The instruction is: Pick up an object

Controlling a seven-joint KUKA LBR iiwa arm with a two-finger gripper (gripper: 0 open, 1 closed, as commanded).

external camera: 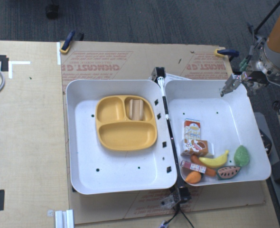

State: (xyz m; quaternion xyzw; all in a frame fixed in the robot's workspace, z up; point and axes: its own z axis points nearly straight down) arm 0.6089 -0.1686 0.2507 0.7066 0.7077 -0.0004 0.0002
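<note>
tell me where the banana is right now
The banana lies in the right bin, near its front corner in the camera view, among the toy foods: the watermelon slice just in front and the green piece to its right.

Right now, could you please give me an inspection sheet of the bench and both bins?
Surface: cardboard-covered bench bearing left bin and right bin.
Job's things: toy food heaped at the right bin's near end: banana, watermelon slice, green piece, snack packet.
Clutter: yellow divided plate in the left bin, a wooden block in one compartment.
Grippers: gripper above the right bin's far right corner, holding nothing.
Cables: cable at the near edge.
Surroundings: grey carpet.
</note>
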